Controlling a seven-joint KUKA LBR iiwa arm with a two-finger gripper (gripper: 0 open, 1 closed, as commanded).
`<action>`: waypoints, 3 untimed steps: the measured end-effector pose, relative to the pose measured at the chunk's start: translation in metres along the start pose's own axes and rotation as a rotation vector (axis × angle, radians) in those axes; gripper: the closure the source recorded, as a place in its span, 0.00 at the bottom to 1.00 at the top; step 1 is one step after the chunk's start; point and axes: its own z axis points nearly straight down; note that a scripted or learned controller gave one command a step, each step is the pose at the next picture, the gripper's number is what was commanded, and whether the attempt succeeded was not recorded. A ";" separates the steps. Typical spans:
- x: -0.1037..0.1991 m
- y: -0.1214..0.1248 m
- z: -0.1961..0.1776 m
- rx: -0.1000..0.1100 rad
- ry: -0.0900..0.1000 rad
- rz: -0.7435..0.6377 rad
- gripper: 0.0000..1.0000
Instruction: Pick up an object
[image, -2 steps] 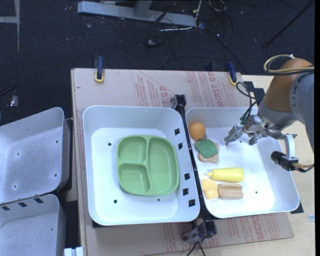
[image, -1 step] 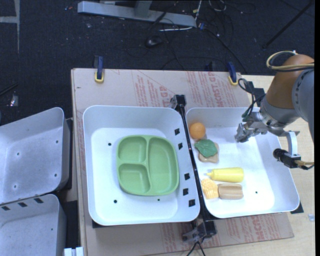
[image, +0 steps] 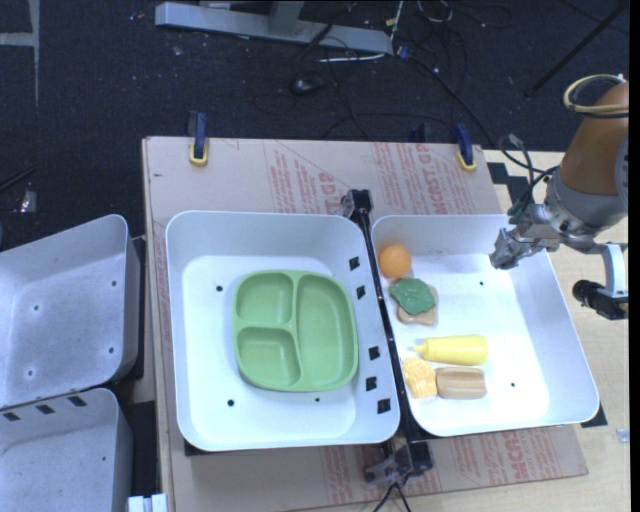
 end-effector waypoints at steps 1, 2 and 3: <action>-0.008 0.003 -0.047 0.001 0.000 -0.001 1.00; -0.007 0.004 -0.060 0.004 0.002 -0.003 1.00; 0.053 0.007 -0.070 0.006 0.004 -0.008 1.00</action>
